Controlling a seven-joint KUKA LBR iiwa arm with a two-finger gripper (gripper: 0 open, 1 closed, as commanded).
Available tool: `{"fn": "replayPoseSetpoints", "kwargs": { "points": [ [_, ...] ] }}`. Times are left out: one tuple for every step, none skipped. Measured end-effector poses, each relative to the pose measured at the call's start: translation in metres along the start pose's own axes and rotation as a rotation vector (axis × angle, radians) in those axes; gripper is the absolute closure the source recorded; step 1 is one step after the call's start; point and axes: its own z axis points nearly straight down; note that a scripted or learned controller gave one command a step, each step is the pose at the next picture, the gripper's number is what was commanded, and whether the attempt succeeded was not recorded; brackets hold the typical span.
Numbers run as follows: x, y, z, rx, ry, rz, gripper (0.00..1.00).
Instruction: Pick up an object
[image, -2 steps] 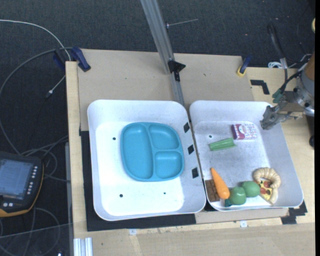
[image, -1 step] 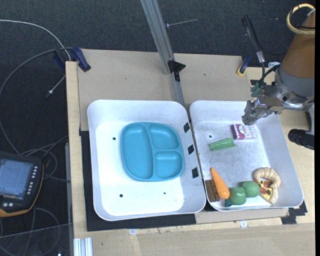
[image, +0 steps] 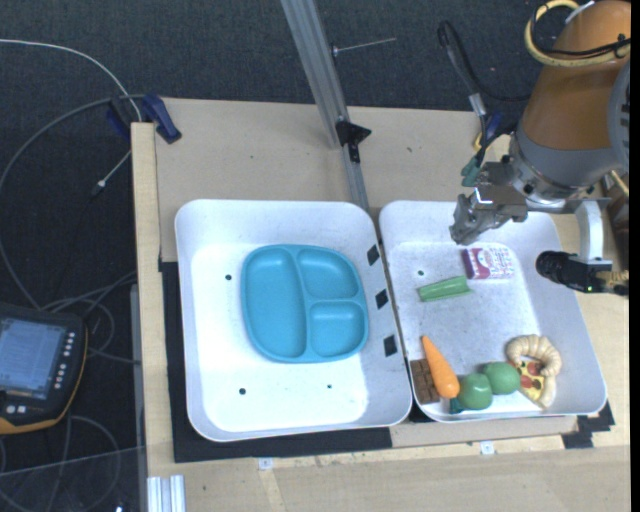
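Hovering end effector (image: 472, 222) at upper part of right bin (image: 570, 300), just above purple-white packet (image: 488, 263); finger state cannot tell, nothing seen held. Nearest candidate: green pod (image: 443, 289), right of frame centre, long axis near horizontal, slightly raised rightward. Advice: descend centred, close across short width.

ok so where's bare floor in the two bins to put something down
Left bin: a bare strip all round the blue tray, widest along the near edge. Right bin: bare middle between the green stick and the carrot. Crowded: near edge with carrot, green ball and pretzel; far end under the gripper.
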Motion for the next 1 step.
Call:
{"fn": "replayPoseSetpoints", "kwargs": {
  "points": [
    [0.0515, 0.016, 0.0023, 0.0, 0.0, 0.0, 1.0]
  ]
}}
